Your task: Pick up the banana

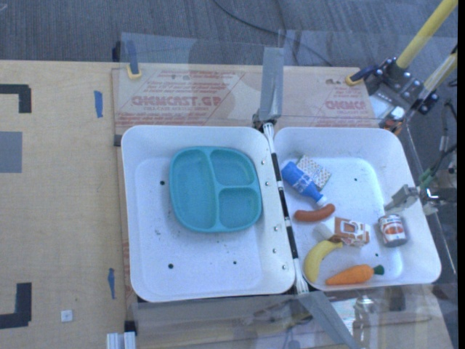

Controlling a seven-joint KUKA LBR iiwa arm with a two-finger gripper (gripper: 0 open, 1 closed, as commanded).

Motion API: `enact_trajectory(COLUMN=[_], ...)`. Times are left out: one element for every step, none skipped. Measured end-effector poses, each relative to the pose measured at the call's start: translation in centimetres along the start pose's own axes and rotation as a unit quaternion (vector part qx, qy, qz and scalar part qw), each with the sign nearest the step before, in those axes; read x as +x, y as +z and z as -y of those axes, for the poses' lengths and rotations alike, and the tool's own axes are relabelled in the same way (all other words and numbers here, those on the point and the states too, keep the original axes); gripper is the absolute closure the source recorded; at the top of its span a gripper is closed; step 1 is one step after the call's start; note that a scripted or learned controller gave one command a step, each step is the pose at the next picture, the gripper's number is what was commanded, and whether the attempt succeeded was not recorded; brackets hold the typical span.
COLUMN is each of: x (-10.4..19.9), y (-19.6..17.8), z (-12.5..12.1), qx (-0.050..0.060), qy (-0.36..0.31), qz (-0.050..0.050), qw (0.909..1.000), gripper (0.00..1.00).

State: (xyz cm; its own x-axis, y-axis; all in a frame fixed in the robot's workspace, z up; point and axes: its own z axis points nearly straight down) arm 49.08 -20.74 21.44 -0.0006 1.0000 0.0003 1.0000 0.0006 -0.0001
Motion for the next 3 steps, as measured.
enact_trajectory(x=[-0.9, -1.4, 4.6], y=[11.8, 10.9, 4.3], z=[-1.9, -1.6, -4.2], qx=[-0.003, -0.001, -0.001], qy=[0.001, 0.005, -0.034], qz=[-0.003, 0.0, 0.0], qw=[1.0, 1.0, 0.9994], gripper=[0.0, 1.0, 1.0])
